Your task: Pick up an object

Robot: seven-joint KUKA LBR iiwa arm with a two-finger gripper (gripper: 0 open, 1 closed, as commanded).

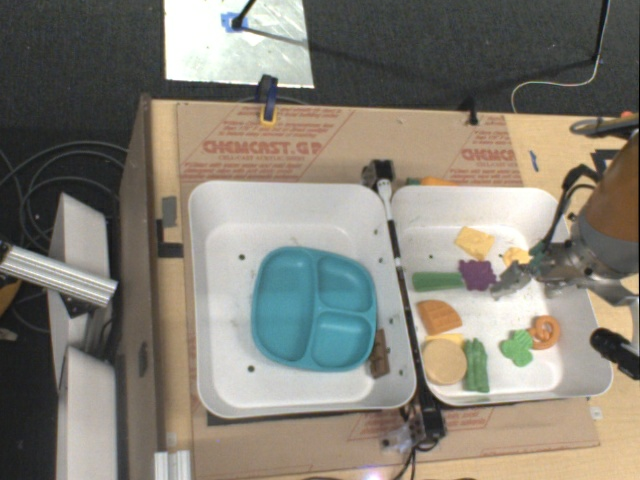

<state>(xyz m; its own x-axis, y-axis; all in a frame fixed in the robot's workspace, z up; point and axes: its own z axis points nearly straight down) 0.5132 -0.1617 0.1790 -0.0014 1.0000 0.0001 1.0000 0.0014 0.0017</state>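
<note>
- Camera view, looking down at a slant: the worktop [330,133] is topped with brown board printed in red. "CHEMCAST G P" reads at the upper left; a second print at the upper right is cut off, "CHEMC" legible.
- Two white bins sit side by side. The left bin [225,268] holds a teal divided plate [312,308]; a small brown piece [379,353] lies at that bin's right wall.
- The right bin [545,208] holds toy food: yellow cheese wedge [475,242], purple grapes [479,275], green bar [438,281], orange bread piece [439,316], round tan cracker [445,361], green pickle [476,364], green leafy piece [517,348], orange ring [545,331], small yellow piece [517,257].
- The arm [612,218] comes in from the right, above the right bin's right side.
- End effector [517,276]: low over the bin, pointing left; cannot tell whether its fingers are spread or closed, and nothing is visibly between them.
- Relative to the end effector: small yellow piece right at its tip on the upper side, contact cannot be told; purple grapes just beside it to the left; yellow cheese wedge near, up-left; orange ring and green leafy piece near, below; cracker, pickle and bread piece farther down-left.
- A blue-and-yellow clamp [267,99] grips the worktop's far edge; a silver sheet [238,26] lies on the dark floor beyond.
</note>
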